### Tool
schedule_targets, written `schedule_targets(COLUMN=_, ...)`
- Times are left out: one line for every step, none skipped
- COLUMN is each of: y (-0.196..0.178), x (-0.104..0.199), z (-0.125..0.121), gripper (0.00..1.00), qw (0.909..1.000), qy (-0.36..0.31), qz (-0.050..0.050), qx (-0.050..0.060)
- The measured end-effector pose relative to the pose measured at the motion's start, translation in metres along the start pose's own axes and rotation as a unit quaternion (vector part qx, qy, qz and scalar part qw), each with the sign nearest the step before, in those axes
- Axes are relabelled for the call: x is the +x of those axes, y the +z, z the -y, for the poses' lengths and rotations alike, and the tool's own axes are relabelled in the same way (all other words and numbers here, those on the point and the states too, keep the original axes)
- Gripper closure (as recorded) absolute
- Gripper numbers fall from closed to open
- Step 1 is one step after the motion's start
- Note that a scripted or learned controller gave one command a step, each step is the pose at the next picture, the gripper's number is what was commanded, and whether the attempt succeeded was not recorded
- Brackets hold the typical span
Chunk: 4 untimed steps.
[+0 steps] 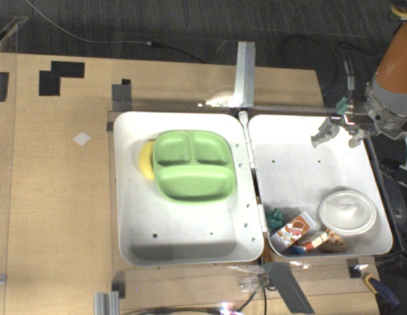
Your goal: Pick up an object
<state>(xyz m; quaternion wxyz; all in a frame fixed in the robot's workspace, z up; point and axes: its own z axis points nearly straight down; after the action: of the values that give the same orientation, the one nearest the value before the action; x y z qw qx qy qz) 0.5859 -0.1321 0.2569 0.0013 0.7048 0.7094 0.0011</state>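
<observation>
My gripper (pixel 337 136) hangs over the far right part of the right bin (pixel 302 176), open, with nothing between its fingers. Well below it, near the bin's front right, lies a round white bowl (pixel 348 210). A small red and white packet (pixel 294 230), a teal object (pixel 276 216) and a brown item (pixel 331 242) crowd the front edge. In the left bin (pixel 184 245) a green divided plate (pixel 193 165) rests partly over a yellow object (pixel 146 160).
A metal post (pixel 245 71) stands behind the divider between the bins. Black markers (pixel 59 76) sit on the wooden bench at far left. The arm's orange band (pixel 397 67) is at the right edge.
</observation>
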Motion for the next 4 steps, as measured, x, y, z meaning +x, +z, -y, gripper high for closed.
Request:
schedule_targets(y=0.144, x=0.050, z=0.060, gripper=0.00, qw=1.0000, qy=-0.009, qz=0.000, qx=0.001)
schedule_targets(y=0.167, x=0.045, z=0.082, gripper=0.00, qw=1.0000, qy=0.002, qz=0.000, qx=-0.005)
schedule_targets(y=0.071, x=0.054, z=0.097, gripper=0.00, qw=0.9993, qy=-0.038, qz=0.000, qx=-0.001)
schedule_targets(y=0.168, x=0.004, z=0.095, gripper=0.00, qw=0.9992, qy=-0.040, qz=0.001, qx=-0.006)
